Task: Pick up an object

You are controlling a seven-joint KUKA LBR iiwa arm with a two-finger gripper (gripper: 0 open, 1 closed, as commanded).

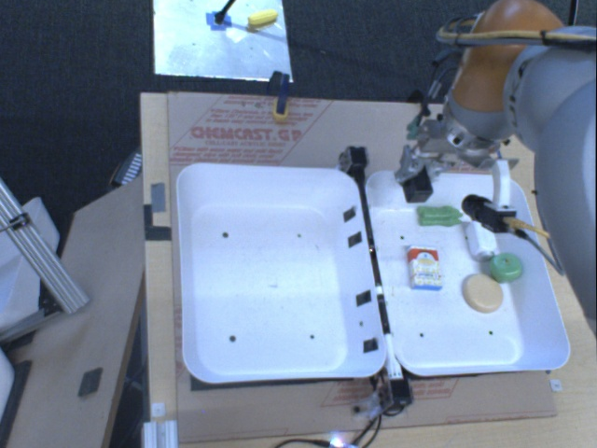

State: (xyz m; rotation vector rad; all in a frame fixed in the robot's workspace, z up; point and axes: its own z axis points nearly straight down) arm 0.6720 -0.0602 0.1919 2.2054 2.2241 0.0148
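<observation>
**Gripper low at the far-left corner of the right bin, nothing seen in its grasp**

The gripper [415, 183] hangs over the far-left corner of the right bin [485, 343], close to the wall that divides it from the left bin [270, 278]. From this slant I cannot tell whether it stands wide or narrow, and no object shows inside it.

The candidates all lie in the right bin. A green flat piece [438, 216] lies near the far edge, just beside the gripper on its right. A small red, white and blue carton [425, 267] sits left of centre. A green round cap [506, 268] lies toward the right edge, with a tan disc [483, 293] just beside it on the near side.

Likely risks from here:
- A closure at the present spot would probably catch bare floor, since the gripper sits left of the green piece, not over it.
- Descending this near the corner could strike the bin wall or rim.
- The green piece looks low and flat, so a grasp may slide over it or push it away.
- The cap and disc lie close together; reaching for one could nudge the other.
</observation>
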